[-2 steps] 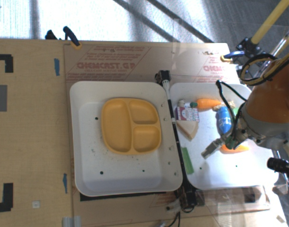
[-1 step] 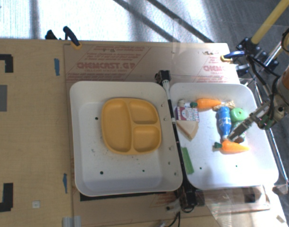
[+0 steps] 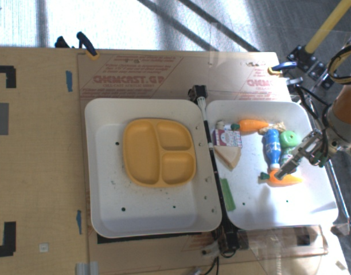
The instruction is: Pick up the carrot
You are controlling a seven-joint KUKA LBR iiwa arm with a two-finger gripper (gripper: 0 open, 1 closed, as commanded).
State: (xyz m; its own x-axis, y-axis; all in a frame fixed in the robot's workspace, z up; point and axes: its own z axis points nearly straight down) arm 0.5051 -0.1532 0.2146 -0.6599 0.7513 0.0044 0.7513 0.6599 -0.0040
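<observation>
Found carrot (image 3: 285, 180) lying flat in right bin (image 3: 319, 211), towards its right side, green end pointing left, just near of bottle (image 3: 272, 145). Noted gripper (image 3: 291, 167) lowered at a slant over carrot's middle, presumably to grasp across its narrow width. Cannot tell whether claw is spread or pressed together, nor whether contact is made. Judged risk: nudging bottle. Observed similar orange piece (image 3: 253, 125) at far side, well apart.

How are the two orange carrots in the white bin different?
The upper carrot lies near the bin's far edge, away from the gripper; the lower carrot lies right at it. The upper carrot looks longer, the lower stubbier. Both are orange and lie flat.
</observation>
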